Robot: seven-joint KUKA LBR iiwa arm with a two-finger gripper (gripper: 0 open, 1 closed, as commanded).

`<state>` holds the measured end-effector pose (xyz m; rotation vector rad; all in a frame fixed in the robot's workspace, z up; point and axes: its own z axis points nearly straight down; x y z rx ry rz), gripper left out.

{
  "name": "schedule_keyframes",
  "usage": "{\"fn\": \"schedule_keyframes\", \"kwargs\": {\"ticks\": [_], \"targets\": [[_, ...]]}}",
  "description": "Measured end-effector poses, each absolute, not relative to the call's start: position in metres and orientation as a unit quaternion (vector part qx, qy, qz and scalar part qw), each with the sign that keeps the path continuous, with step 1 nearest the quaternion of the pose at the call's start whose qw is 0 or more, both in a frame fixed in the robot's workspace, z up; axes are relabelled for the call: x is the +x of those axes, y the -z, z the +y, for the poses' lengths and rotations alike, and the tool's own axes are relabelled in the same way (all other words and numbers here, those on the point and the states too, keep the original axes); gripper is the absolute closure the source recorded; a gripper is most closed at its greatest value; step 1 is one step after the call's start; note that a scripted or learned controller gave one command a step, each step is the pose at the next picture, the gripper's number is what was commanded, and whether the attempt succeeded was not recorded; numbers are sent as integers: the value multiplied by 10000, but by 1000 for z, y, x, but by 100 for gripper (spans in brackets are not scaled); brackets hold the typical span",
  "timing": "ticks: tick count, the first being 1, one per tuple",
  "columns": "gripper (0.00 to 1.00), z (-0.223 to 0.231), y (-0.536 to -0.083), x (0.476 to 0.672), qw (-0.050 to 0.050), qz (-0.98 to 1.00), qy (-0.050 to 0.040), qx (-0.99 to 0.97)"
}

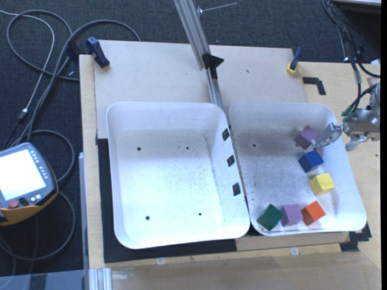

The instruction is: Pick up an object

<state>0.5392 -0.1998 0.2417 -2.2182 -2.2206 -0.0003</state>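
Observation:
Several small blocks lie in the right bin [266, 116]. A purple block [305, 136] sits near its right wall, with a blue block [311, 161] just below it and a yellow block [322, 183] lower still. Along the front wall lie a green block [270, 216], a pale purple block [292, 214] and an orange block [313, 212]. My gripper [327, 136] reaches in over the right rim, its tip just right of the purple block and above the blue one. Nothing is visibly held.
The left bin [121, 116] stands beside the right one on the bench. A metal pole [192, 26] slants up from between the bins. Clamps sit at the board's back corners; cables and a pendant [21, 180] lie on the floor at left.

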Motion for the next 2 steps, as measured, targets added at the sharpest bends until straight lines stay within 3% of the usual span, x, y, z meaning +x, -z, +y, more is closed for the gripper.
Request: {"fn": "schedule_keyframes", "kwargs": {"ticks": [1,2], "targets": [[0,-191,-130,595,43,-7080,-16,-7062],[0,-190,-111,668,-122,-7091,54,-7050]]}}
